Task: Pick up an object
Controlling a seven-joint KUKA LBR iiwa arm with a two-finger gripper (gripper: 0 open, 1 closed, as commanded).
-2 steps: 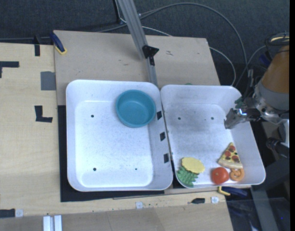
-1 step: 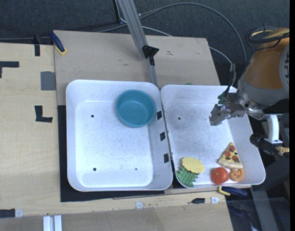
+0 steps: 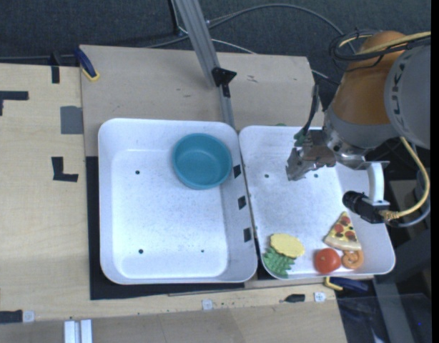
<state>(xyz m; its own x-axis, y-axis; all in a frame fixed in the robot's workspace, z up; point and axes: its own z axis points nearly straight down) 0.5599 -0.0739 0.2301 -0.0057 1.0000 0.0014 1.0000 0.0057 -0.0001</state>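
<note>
The gripper (image 3: 297,170) hangs over the far part of the right bin (image 3: 277,209); how wide it is open cannot be told. A pizza slice (image 3: 342,231), tomato (image 3: 327,261) and corn (image 3: 287,246) lie at the near end. A blue bowl (image 3: 201,160) sits in the left bin (image 3: 162,227).

Single fixed camera overhead, slanted down on both bins (image 3: 105,191).
</note>
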